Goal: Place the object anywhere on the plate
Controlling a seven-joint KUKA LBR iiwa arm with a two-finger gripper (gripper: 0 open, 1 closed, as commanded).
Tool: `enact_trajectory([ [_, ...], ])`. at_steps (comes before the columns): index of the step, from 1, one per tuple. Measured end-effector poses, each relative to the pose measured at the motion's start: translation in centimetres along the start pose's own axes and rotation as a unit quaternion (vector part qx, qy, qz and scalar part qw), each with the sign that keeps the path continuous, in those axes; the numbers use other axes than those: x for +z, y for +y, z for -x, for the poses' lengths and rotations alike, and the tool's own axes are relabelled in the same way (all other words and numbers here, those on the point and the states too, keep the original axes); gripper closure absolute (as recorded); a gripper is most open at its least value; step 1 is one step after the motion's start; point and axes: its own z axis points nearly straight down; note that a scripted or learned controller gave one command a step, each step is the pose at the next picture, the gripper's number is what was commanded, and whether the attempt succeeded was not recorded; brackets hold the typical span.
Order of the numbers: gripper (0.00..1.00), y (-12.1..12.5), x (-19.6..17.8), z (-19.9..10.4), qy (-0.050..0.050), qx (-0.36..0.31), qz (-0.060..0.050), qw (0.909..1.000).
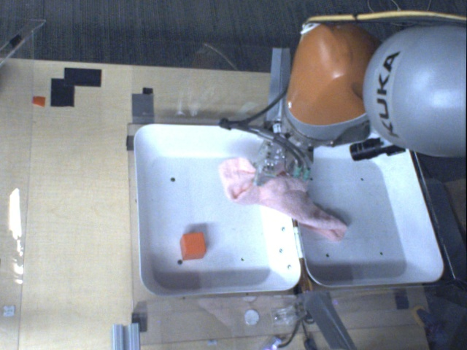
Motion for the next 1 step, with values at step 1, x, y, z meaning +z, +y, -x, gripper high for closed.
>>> enact_trajectory([
  [1,1.0,4.87,-0.15,-1.7,0.0,-0.095,0.001,0.9955],
])
